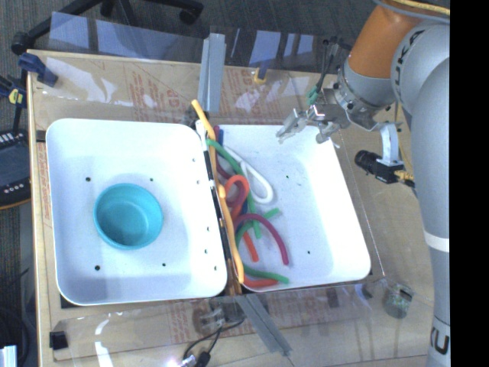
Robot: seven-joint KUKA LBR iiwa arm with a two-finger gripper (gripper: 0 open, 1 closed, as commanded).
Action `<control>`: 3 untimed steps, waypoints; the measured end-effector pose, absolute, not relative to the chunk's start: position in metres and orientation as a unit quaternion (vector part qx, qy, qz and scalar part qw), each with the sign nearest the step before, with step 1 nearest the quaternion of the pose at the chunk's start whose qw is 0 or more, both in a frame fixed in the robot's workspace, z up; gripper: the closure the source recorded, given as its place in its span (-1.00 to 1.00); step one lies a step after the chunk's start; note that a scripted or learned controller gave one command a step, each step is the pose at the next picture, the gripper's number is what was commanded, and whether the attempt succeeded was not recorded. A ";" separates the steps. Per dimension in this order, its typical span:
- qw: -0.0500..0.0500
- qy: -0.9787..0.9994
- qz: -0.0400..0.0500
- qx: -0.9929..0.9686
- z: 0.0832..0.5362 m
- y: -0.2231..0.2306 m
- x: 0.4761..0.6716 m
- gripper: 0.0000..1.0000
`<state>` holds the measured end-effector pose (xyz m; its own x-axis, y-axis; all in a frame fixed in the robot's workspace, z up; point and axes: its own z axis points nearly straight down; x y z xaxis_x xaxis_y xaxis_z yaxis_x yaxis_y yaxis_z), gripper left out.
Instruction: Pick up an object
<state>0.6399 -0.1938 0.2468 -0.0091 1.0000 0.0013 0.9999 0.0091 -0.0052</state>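
A heap of bendy coloured sticks [248, 220], green, orange, purple, red and white, lies along the left side of the right bin [336, 228]. A teal bowl [128, 216] sits in the left bin [76, 147]. My gripper [304, 124] hangs over the far edge of the right bin, up and to the right of the heap. Its two metal fingers are spread apart and hold nothing.
A yellow strip [221, 205] runs along the divide between the two bins. A black clamp [378, 164] juts from the arm by the right bin's outer rim. The bench's wooden border surrounds both bins, with an upright grey post [212, 67] behind them.
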 end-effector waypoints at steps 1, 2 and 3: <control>0.002 -0.755 0.002 -0.656 0.128 -0.125 0.637 -1.00; 0.000 -0.769 0.000 -0.639 0.093 -0.143 0.608 -1.00; 0.002 -0.771 0.001 -0.637 0.102 -0.142 0.608 1.00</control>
